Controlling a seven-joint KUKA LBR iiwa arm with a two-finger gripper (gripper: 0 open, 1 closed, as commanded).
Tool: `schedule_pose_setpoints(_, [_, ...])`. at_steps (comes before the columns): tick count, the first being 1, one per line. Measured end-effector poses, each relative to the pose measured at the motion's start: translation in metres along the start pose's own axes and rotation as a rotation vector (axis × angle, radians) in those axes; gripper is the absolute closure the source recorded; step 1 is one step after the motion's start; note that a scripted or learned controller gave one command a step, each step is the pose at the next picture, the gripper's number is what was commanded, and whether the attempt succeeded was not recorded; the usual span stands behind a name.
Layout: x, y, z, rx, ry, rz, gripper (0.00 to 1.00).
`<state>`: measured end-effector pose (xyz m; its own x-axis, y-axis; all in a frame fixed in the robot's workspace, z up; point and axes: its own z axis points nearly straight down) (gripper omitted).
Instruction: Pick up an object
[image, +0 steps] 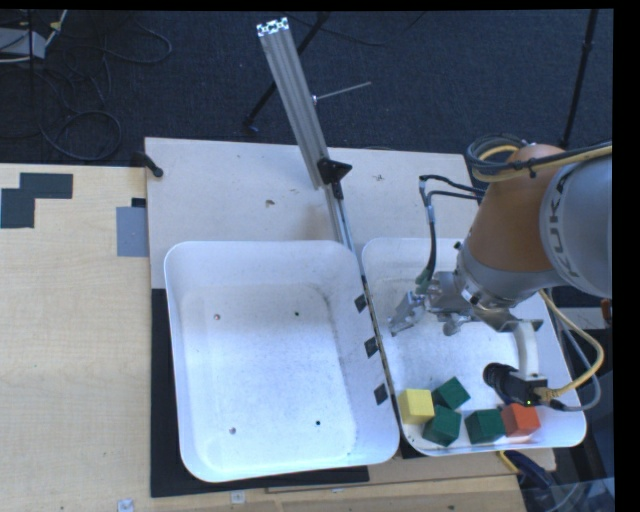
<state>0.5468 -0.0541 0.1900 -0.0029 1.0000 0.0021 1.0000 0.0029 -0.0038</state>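
The arm reaches in from the right over the right bin. Its gripper hangs near that bin's left wall, with nothing between the fingers; whether they're open I cannot tell. Along the near edge huddle a yellow block, three green blocks and an orange block.

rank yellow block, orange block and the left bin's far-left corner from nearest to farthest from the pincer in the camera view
1. Small yellow cube, right bin, below the pincer.
2. Small orange cube, right bin's lower right.
3. Left white bin's far-left corner, across the bench.
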Motion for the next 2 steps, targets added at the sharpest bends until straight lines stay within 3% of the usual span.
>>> schedule_pose_setpoints(1, [0.073,0.009,0.000,-0.001,0.001,-0.004,0.00])
schedule_pose_setpoints(2, [-0.039,0.024,-0.055,-0.005,-0.006,0.009,0.00])
